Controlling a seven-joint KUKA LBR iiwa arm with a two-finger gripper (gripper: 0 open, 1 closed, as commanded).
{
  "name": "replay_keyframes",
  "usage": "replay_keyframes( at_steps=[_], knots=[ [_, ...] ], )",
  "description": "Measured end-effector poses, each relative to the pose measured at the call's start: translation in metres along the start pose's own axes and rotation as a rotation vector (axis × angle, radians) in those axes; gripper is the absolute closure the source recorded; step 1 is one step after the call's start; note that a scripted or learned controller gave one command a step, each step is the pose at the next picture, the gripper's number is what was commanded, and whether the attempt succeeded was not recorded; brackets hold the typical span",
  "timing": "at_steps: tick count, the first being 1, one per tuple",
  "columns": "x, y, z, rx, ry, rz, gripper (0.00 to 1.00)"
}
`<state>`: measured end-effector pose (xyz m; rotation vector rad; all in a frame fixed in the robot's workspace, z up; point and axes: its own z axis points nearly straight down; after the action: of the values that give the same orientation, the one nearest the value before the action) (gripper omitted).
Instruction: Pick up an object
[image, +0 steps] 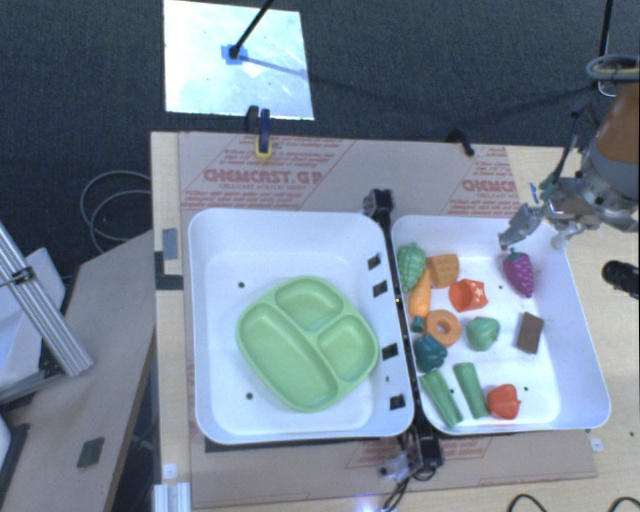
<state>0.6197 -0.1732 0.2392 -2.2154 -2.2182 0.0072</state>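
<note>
Hovering at the right bin's (585, 345) far edge, your gripper (540, 225), fingers spread and holding nothing, has the purple grapes (518, 272) just below, lying lengthwise front-to-back.

Robotics lab, white bins (300, 228), clamped bench board (330, 165)

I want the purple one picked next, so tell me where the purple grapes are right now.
In the camera view, the purple grapes lie in the right bin near its far right corner, right of the red pepper and above the brown block.
</note>
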Motion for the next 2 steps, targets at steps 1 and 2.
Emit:
replay_keyframes(
  at_steps=[1, 2],
  knots=[
    [0.0, 0.002, -0.006, -0.01, -0.002, -0.002, 0.0],
    [0.001, 0.005, 0.057, -0.005, -0.001, -0.001, 0.0]
  ],
)
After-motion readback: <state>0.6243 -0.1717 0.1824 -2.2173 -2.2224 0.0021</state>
